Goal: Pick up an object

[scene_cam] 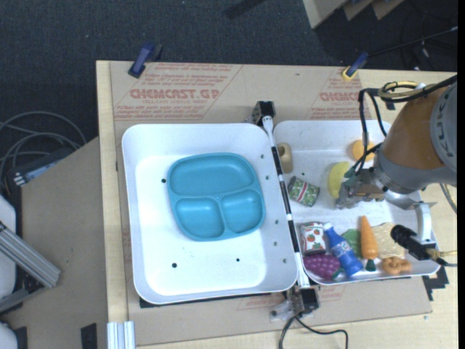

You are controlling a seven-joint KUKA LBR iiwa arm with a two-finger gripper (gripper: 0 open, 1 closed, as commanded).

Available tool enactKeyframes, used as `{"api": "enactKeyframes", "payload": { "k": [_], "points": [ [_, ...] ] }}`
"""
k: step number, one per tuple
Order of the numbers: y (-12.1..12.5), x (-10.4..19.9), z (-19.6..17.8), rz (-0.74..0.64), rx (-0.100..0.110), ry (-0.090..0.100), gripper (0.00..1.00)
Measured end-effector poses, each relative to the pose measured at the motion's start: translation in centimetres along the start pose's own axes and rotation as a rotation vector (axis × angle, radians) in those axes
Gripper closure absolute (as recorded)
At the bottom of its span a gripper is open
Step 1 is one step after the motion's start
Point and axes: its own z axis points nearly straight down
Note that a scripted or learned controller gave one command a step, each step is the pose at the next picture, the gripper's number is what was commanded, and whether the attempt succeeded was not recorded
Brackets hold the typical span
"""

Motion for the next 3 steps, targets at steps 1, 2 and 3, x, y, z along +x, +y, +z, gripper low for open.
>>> {"api": "enactKeyframes", "payload": {
  "k": [1,2,3],
  "points": [
    [0.0,0.0,0.0,0.000,0.001,0.000,0.00],
    [4.7,-0.4,1.0,0.000,-0.001,-0.001,0.00],
    [4.7,-0.4,-0.1,-0.001,-0.003,-0.002,1.00]
  ]
}}
